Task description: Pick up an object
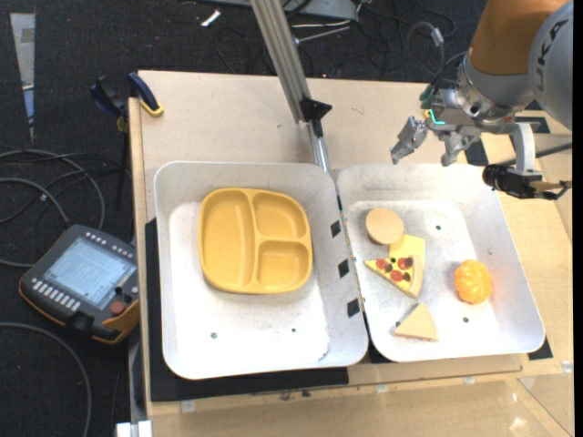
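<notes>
Hand [431,142] hovers open above right bin's [510,244] far rim.

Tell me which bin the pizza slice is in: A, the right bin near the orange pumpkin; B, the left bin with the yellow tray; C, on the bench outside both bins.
A: the pizza slice lies in the right bin, with the orange pumpkin close to its right.
</notes>
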Controlling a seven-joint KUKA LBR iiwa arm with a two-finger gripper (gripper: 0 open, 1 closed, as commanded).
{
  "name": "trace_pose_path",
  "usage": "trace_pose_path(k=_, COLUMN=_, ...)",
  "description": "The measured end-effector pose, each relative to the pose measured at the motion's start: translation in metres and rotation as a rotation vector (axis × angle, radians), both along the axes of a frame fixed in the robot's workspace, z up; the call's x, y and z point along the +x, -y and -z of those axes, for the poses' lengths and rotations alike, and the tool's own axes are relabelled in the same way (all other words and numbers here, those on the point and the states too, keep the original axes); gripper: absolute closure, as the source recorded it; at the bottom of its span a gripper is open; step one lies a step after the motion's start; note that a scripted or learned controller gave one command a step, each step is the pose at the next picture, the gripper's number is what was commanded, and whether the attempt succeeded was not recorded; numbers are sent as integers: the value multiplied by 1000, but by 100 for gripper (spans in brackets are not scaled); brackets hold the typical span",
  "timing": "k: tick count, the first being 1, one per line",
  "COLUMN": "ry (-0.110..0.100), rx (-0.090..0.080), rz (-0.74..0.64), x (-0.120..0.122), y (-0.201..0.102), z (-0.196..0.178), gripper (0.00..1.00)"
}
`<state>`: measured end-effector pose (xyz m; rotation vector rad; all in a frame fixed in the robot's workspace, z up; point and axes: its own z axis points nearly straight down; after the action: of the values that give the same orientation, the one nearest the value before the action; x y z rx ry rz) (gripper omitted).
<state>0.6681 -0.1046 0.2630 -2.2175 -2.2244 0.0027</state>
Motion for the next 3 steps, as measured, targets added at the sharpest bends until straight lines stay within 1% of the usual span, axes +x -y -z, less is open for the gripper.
trace_pose_path(k=2, ry=-1, rx=0, rz=4, x=1, y=8, z=89, gripper=0)
trace_pose_path(k=3, ry=-4, rx=1, rz=1, x=2, y=-1, z=149, gripper=0)
